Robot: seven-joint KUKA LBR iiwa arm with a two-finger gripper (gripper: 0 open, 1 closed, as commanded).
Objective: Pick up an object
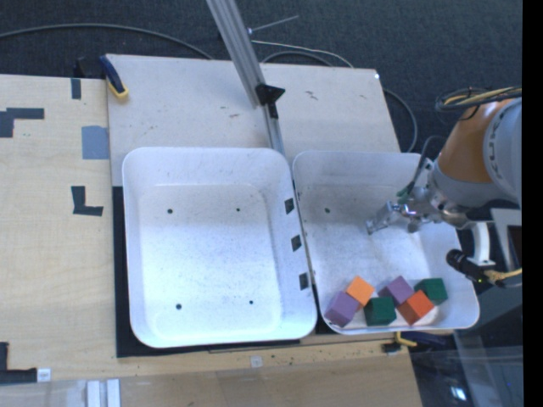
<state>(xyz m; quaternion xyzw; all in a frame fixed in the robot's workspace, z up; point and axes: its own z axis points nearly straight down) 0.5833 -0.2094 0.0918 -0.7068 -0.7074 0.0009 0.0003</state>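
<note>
Several small blocks lie clustered at the near edge of the right bin: an orange block, a purple block, a dark green block, a lilac block, a red-orange block and a green block. My gripper hangs over the middle of the right bin, up and away from the blocks. I see nothing between its fingers.
The left bin stands beside the right one, sharing a wall with black clips. A slanted metal rail crosses the back of the bench. A yellow-and-blue tool lies at the far left corner.
</note>
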